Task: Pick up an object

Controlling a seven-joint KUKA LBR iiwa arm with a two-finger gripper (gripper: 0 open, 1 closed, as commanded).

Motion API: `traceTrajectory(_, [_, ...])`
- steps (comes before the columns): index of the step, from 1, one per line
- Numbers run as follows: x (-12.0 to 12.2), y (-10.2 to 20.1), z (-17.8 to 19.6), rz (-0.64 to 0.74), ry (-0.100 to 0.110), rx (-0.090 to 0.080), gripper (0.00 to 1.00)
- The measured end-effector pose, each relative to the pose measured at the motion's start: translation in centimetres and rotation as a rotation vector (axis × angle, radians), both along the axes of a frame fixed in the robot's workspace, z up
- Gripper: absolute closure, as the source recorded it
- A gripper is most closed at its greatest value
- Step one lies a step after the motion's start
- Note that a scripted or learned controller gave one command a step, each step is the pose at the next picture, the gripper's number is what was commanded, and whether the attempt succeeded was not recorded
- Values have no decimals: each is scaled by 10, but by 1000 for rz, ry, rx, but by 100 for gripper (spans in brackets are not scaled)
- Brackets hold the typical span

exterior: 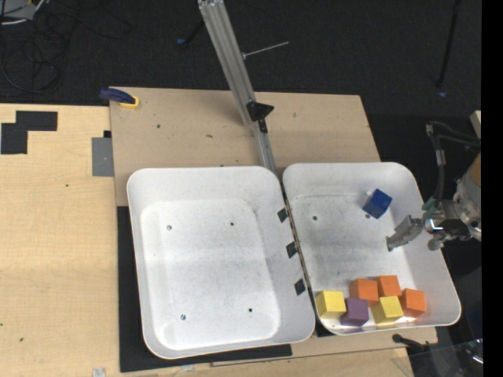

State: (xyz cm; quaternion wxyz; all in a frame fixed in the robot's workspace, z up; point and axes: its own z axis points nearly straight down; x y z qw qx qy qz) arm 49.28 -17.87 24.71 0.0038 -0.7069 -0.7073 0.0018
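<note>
Blue block (pixel 378 203) is seen lying alone in the upper part of the right bin (pixel 330 181), near the far right corner, tilted on its edge, apart from the other blocks. Gripper (pixel 415 234) is positioned at the right edge of the same bin, just below and to the right of the blue block, not touching it. Fingers (pixel 402 234) are seen pointing leftward into the bin; whether they are spread or closed cannot be told at this angle, and nothing is seen between them.

A cluster of blocks is gathered at the near edge of the right bin: yellow block (pixel 331 302) on the left, purple block (pixel 357 311) beside it, orange block (pixel 364 290) behind, a second yellow block (pixel 386 310), another orange block (pixel 389 285) behind that, and a third orange block (pixel 413 301) at the right end. Most are touching or nearly touching.

Left bin (pixel 157 191) is set touching the right bin, joined by black clips (pixel 291 249) along the shared rim. A metal rail (pixel 233 61) is seen slanting across the bench (pixel 55 210) behind the bins.
</note>
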Motion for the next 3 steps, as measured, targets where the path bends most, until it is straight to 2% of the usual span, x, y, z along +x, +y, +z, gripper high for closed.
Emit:
traceTrajectory(1, [1, -1, 2, -3, -5, -2, 0])
traceTrajectory(3, [6, -10, -93, -2, 0, 0, 0])
